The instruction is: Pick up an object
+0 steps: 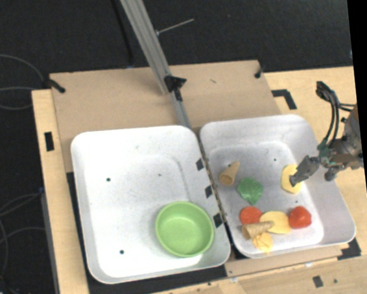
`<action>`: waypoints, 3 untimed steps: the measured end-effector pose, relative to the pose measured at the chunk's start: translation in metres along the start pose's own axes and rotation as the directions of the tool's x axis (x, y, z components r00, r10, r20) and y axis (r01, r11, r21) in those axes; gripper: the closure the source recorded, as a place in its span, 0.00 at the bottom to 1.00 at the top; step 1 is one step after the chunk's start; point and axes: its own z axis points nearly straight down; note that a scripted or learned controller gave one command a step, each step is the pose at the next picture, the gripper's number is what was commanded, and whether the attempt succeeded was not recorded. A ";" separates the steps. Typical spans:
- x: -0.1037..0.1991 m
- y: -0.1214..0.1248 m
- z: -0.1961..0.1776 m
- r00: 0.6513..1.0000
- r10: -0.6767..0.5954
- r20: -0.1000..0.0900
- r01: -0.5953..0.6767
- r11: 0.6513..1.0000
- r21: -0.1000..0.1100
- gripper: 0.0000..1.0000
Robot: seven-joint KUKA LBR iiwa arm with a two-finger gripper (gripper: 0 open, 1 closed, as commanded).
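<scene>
Hovering at the right bin [313,137], my gripper [302,175] overlaps a yellow piece [287,179]. Finger state: I cannot tell.

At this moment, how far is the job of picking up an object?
Done: the gripper is down in the right bin, at the yellow piece near its right wall. In hand: nothing visibly; whether the piece is gripped cannot be told, and it lies on the bin floor. Left: the grasp and the lift. The red pieces and the green bowl lie apart from it.
</scene>
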 end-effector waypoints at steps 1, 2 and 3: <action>0.000 0.000 0.000 1.000 0.001 0.000 -0.001 1.000 0.000 0.00; 0.005 0.006 0.048 1.000 0.006 0.002 -0.006 1.000 0.005 0.00; 0.011 0.004 0.109 1.000 0.005 0.001 -0.005 1.000 0.008 0.00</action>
